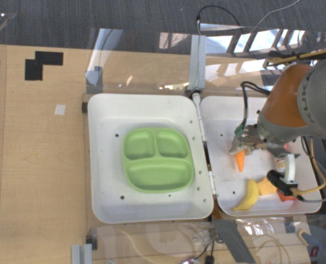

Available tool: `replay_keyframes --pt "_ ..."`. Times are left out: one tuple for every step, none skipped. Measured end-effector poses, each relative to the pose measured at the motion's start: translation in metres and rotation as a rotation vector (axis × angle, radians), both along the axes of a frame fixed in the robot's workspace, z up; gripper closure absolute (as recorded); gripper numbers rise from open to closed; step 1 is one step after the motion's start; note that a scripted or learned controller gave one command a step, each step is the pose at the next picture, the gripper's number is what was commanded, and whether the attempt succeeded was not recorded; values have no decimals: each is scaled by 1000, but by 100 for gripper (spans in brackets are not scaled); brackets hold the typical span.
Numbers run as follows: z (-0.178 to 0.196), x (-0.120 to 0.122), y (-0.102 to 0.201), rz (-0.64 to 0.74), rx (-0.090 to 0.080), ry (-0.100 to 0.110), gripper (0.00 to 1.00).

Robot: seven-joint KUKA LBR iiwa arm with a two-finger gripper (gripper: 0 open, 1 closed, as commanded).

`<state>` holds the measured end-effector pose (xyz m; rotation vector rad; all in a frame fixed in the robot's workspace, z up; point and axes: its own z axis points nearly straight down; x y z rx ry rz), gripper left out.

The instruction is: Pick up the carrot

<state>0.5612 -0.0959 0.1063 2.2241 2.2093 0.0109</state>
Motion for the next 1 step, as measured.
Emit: replay_keyframes --pt "111 -41 57 -156 1 5 100"
